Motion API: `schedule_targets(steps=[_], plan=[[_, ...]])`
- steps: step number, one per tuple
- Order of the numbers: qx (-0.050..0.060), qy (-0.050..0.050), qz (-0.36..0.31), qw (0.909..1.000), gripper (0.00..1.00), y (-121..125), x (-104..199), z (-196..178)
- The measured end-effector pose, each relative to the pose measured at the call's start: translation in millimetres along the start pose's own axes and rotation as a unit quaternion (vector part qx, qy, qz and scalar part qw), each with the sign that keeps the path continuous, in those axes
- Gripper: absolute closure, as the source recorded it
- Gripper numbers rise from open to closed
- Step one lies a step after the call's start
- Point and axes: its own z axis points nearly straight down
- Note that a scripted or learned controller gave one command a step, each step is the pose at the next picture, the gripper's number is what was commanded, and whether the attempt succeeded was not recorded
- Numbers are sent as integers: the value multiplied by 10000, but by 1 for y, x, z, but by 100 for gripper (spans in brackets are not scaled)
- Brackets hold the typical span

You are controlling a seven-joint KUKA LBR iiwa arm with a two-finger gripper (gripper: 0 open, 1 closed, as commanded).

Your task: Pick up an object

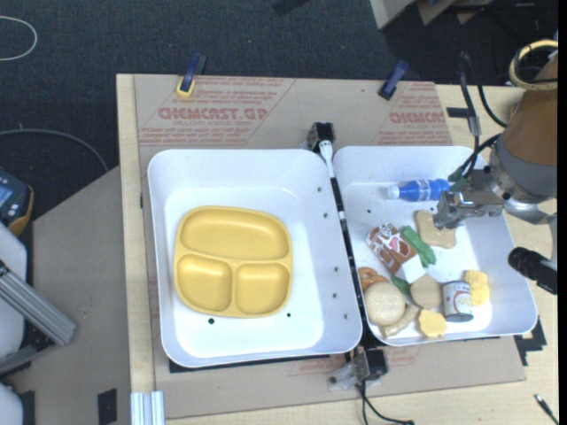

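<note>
The right bin [368, 180] holds a blue and white bottle [416, 189] lying at the back. Nearer are a red-brown packet [390, 244], a green pod [418, 246], a round bun [384, 303], a small can [457, 298] and yellow corn [477, 285]. A flat tan piece [437, 235] lies near the bin's middle right. My gripper [448, 214] hangs low right over that tan piece's far edge, just right of the bottle's cap end. Nothing shows lifted off the bin floor.
The left bin [230, 175] holds a yellow divided plate [234, 259]. A black divider strip [335, 204] runs between the bins. Cables [469, 104] trail behind the arm at the right, and a black part [534, 266] juts over the right bin's rim.
</note>
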Motion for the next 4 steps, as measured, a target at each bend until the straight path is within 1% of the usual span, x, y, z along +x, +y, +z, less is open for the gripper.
schedule_targets(steps=[2, 3, 4], plan=[[10, 15, -20, 10000, 100, 90, 68, 15], [7, 12, -14, 10000, 100, 138, 91, 13], [6, 6, 4, 10000, 100, 132, 87, -8]])
